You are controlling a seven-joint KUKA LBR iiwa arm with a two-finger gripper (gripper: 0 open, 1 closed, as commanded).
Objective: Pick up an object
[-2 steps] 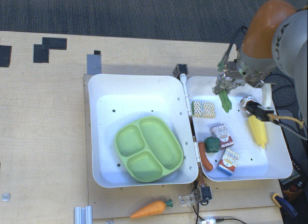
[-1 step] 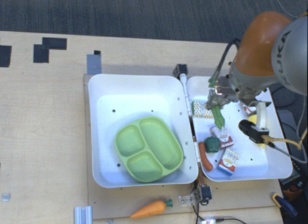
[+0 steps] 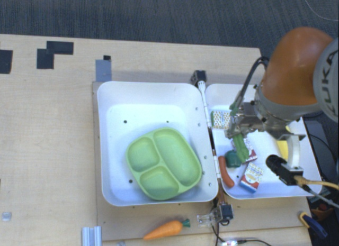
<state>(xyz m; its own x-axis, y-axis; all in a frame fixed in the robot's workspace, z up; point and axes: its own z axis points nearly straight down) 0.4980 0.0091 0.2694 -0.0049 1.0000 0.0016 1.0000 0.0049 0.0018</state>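
Two shallow white bins side by side on a pale wooden surface (image 3: 47, 144). Left bin (image 3: 114, 134): smooth plastic, rounded corners, holding a light green divided plate (image 3: 164, 163) with three hollows. Right bin (image 3: 222, 94): small toys bunched near the tool (image 3: 238, 131). Just under the tool, a long green toy vegetable (image 3: 241, 147), a round dark green lump (image 3: 233, 159), a thin red sausage (image 3: 224, 172), a little boxy carton (image 3: 251, 177), a dotted square packet (image 3: 221, 118), something yellow (image 3: 283, 147) farther right. Tool low over the green vegetable, too hidden to tell whether clenched or released. Outside the bins, a pointy orange toy carrot (image 3: 165, 230).
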